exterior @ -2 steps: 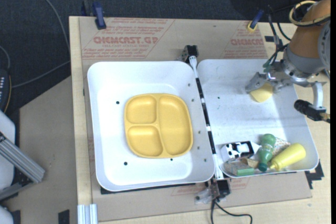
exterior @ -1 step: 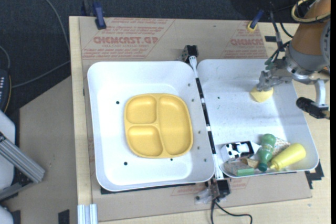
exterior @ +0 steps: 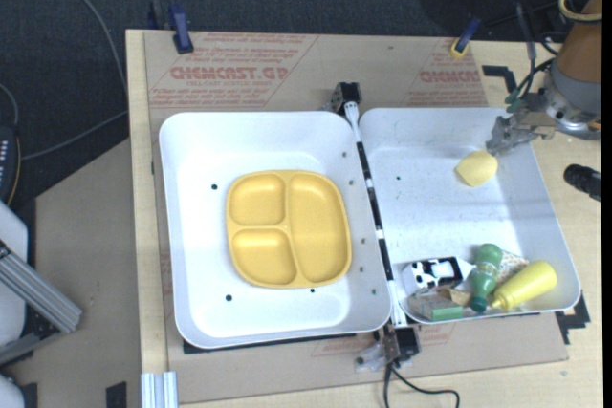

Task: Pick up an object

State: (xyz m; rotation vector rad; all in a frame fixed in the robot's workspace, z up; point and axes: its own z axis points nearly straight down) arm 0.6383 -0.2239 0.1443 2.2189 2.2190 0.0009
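A pale yellow lump (exterior: 476,168) lies in the upper part of the right bin (exterior: 435,225). My gripper (exterior: 505,137) hangs just above and to the right of it, over the bin's far right corner; the fingers look close together with nothing visible between them. In the bin's near right corner sits a pile: a yellow bottle-shaped thing (exterior: 524,286), a green thing (exterior: 486,265), and a black-and-white thing (exterior: 435,272).
The left bin (exterior: 191,205) holds a yellow divided plate (exterior: 287,227). Blue clamps (exterior: 178,27) grip the bench's far edge. The arm comes in at the right edge above the right bin. A cable runs off the bench's near edge.
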